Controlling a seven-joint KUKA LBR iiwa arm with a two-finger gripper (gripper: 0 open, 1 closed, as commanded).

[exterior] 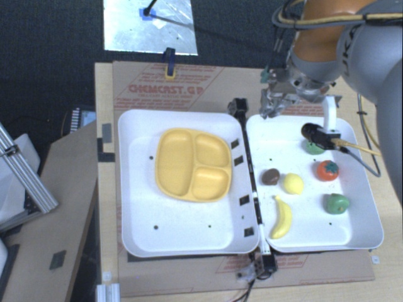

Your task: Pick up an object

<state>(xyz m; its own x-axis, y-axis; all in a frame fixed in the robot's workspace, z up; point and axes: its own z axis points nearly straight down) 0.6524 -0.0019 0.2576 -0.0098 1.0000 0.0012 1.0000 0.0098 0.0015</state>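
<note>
The right bin (359, 231) holds several toy foods: a brown oval piece (271, 176), a yellow lemon (293, 184), a banana (281, 218), a red tomato (327, 170), a green pepper (337, 203) and a green piece (314, 147) partly hidden under a black part of the arm. My gripper (269, 109) hangs over the bin's far left corner, well behind the brown piece and apart from all the foods. Nothing shows in it.
The left bin (135, 225) carries a yellow divided plate (192, 164). A black divider with clips (247, 168) runs between the bins. The grey arm with its orange band (327, 24) fills the upper right, and a cable (356, 148) trails over the right bin.
</note>
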